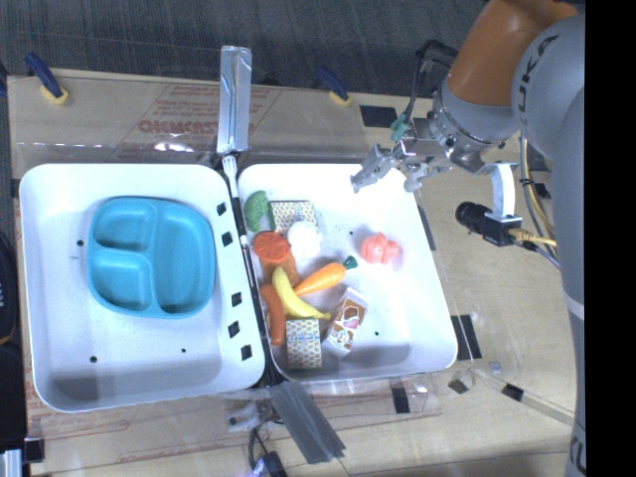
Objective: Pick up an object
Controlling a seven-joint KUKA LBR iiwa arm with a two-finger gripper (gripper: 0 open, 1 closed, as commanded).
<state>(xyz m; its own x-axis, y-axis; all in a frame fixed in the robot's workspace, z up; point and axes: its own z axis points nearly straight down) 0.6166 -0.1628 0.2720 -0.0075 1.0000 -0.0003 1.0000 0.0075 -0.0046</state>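
My gripper (389, 174) hangs open over the back edge of the right bin (422, 311), with nothing between its fingers. Below it and slightly left, toys lie in the bin. A pink-red fruit (378, 249) sits alone in the middle right. On the left side a carrot (323, 277), a banana (294, 296), a white ball (303, 237), an orange-red tomato (271, 246), a green piece (257, 210) and a patterned box (292, 213) crowd together. A small carton (346, 326) and another patterned box (303, 344) lie near the front.
The left bin (50, 346) holds a blue divided plate (154, 256). A metal bar (235, 92) stands at the back between the bins. Blue clamps (46, 78) hold the cardboard behind. The arm's cables and a black fitting (487, 222) hang right of the right bin.
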